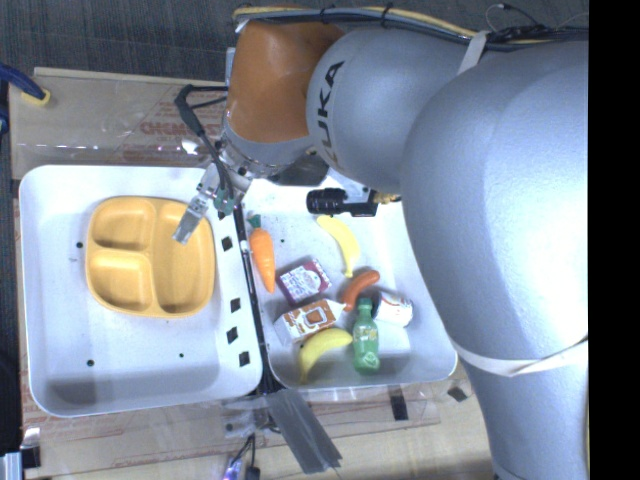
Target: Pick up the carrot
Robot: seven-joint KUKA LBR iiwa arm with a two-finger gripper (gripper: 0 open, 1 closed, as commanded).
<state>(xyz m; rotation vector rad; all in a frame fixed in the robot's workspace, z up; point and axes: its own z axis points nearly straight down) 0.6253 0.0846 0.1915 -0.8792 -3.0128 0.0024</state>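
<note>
Carrot 1 | bananas 2 | bins 2 | hand grip possibly released, cannot tell

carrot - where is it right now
In the camera view the carrot lies in the right bin, along its left wall, beside the purple carton. The gripper is over the yellow tray.

A wooden bench carries two shallow white bins side by side, touching along their inner walls. The left bin sits toward the bench's left edge, the right bin beside it. A clear plastic sheet lies along the bench's far edge.
</note>
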